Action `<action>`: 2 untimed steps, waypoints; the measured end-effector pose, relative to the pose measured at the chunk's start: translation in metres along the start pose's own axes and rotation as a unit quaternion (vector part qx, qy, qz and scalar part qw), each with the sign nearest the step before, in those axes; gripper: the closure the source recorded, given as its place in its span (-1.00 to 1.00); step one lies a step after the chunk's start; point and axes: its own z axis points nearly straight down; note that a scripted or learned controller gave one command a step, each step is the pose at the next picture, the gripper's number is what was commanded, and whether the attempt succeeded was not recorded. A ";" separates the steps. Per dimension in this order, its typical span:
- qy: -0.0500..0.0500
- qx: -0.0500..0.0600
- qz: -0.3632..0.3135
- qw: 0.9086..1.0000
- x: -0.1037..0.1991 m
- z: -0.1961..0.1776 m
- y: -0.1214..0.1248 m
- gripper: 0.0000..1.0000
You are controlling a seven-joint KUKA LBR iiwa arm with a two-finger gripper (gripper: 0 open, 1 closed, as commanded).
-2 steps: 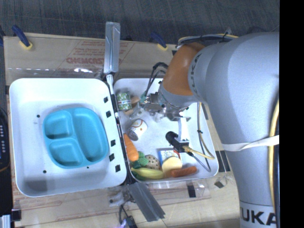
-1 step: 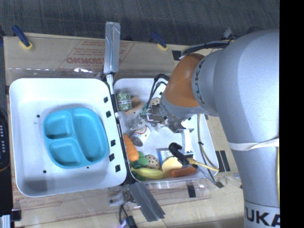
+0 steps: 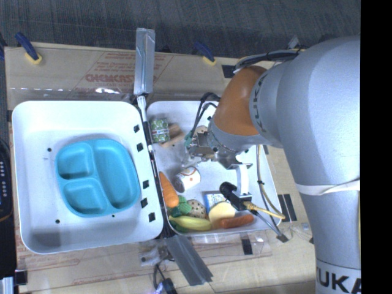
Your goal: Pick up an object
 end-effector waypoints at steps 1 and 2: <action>0.000 -0.001 0.177 0.984 -0.056 0.009 0.057 1.00; 0.000 -0.003 0.268 0.963 -0.082 -0.017 0.094 1.00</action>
